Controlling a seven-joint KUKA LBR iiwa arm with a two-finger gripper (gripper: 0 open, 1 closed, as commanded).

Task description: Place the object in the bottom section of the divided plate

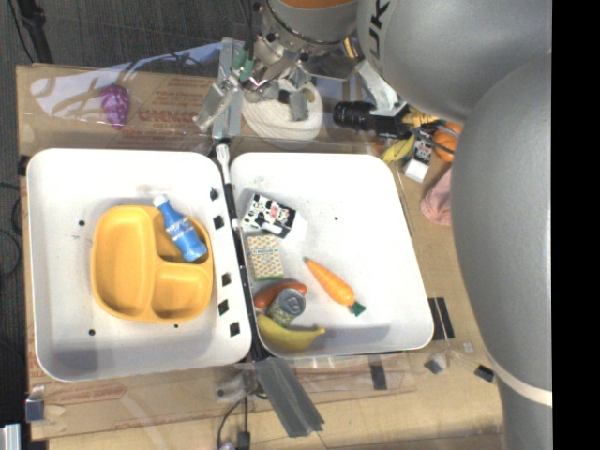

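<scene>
Apparently bottle (182, 231) far from gripper (262, 87).

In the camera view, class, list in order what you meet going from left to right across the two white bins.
Yellow divided plate → blue bottle lying on the plate's upper right → the divide between the bins → green-and-tan packet → orange carrot.
</scene>
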